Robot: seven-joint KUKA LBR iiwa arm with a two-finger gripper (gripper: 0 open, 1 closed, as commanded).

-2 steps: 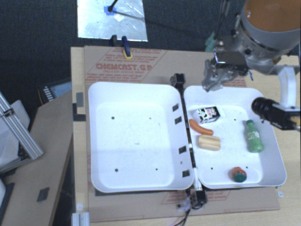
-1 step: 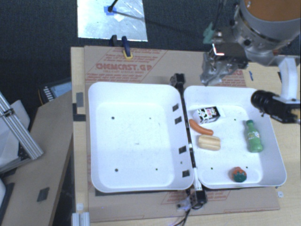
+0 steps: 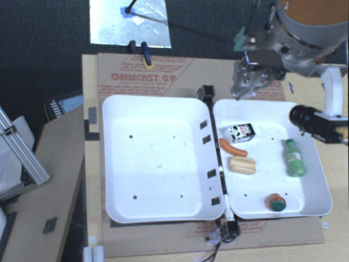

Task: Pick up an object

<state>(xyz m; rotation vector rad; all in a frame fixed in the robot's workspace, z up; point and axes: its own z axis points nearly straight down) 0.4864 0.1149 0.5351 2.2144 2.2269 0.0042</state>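
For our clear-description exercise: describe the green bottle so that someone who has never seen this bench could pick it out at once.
Start at the right bin of the two white bins. Along its right side lies the green bottle, apart from the other items. It is the bin's one green, long-necked thing; the hot dog bun and sausage lie further left, and the round tomato sits nearer the front edge.

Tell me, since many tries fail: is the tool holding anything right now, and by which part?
Nothing is held. The tool hangs above the back rim of the right bin, with no object between its tips.
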